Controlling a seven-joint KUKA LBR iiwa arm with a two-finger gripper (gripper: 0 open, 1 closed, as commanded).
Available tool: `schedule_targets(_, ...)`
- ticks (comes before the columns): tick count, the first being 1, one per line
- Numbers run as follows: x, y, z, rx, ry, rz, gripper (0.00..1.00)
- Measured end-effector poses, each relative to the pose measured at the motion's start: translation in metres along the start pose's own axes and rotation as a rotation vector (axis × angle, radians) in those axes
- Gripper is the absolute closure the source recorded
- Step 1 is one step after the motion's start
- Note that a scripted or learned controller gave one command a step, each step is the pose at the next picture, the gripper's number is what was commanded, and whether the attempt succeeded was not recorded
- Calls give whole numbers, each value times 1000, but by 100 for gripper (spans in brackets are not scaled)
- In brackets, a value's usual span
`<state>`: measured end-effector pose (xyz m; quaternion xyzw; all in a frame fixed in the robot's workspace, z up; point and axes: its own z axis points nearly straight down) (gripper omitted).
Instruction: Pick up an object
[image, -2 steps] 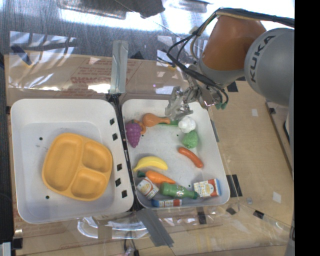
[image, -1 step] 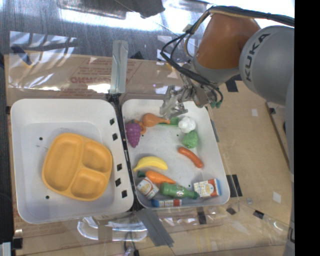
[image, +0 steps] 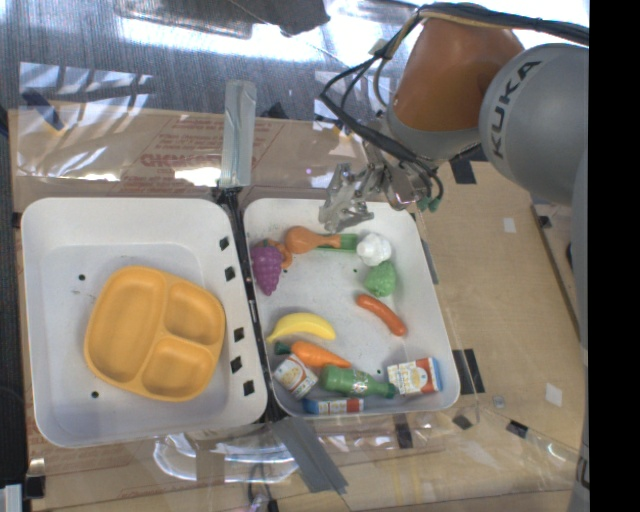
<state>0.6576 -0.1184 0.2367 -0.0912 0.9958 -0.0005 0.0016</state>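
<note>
claw (image: 345, 207): hangs over the far rim of the right bin, its metal fingers pointing down, nothing between them; how far apart they stand i cannot tell from here.
drumstick (image: 305, 239): brown toy, lying just below the claw at the far end of the right bin, its thin end pointing right.
grapes (image: 266, 266): purple bunch, just left of the drumstick, against the bin's left wall.
white round toy (image: 374, 248): right of the drumstick, with a green leafy toy (image: 381, 278) touching its near side.
sausage (image: 381, 313): orange-red, lying at a slant near the right wall.
banana (image: 301, 326): yellow, mid-bin, curved.
carrot (image: 318, 354): orange, just nearer than the banana.
green bottle (image: 357, 382): on its side at the near end, between a small can (image: 294, 376) and a little carton (image: 415, 377).
right bin (image: 435, 310): white, shallow, holds all the toys.
left bin (image: 50, 300): white, beside it, holds a yellow divided tray (image: 153, 331).
arm (image: 520, 110): grey with an orange part, reaching in from the right.
surface (image: 500, 290): cardboard brown, under plastic sheeting.
</note>
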Motion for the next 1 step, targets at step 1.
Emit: schedule_targets(1, -2, 16, 3, -2, 4, -31, 100)
